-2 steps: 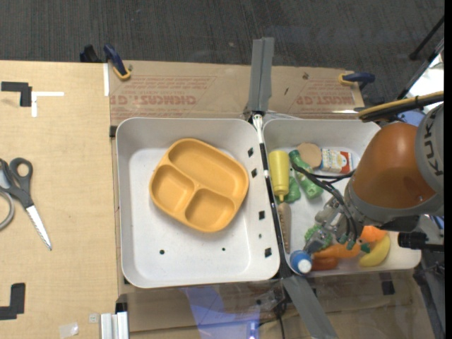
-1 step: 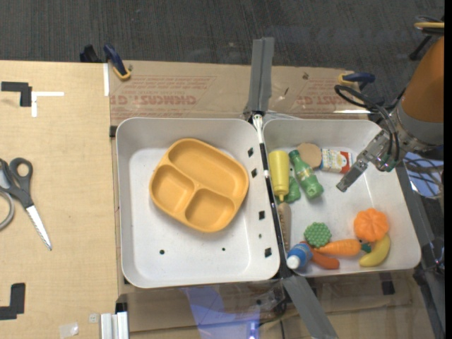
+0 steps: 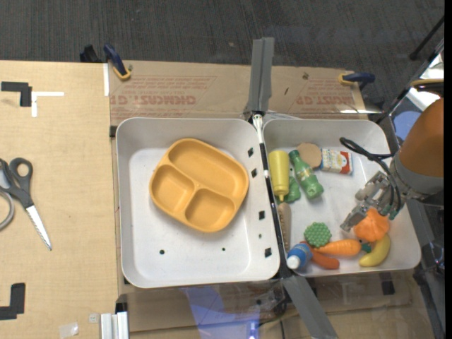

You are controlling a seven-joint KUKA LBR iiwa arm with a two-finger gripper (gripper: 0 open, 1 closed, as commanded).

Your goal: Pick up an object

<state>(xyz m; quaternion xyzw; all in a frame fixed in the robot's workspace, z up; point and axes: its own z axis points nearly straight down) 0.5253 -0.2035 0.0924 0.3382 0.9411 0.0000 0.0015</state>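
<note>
The right bin [image 3: 332, 129] holds several toy foods. My gripper [image 3: 367, 207] is low in its right part, directly against an orange fruit [image 3: 372, 227], touching its upper left side. Just below the fruit lie a yellow banana [image 3: 376, 253] and a carrot [image 3: 340, 247]. A green knobbly ball [image 3: 318, 233], a red piece [image 3: 325, 260] and a small blue-and-white bottle [image 3: 297, 258] lie to the left of them. The grey wrist hides the gripper's upper part.
Further back in the right bin are a yellow bottle [image 3: 280, 171], a green bottle [image 3: 306, 176], a tan disc [image 3: 308, 153] and a white-and-red carton [image 3: 335, 160]. A yellow divided plate [image 3: 200, 184] lies in the left bin [image 3: 134, 210]. Scissors [image 3: 25, 196] rest on the bench at far left.
</note>
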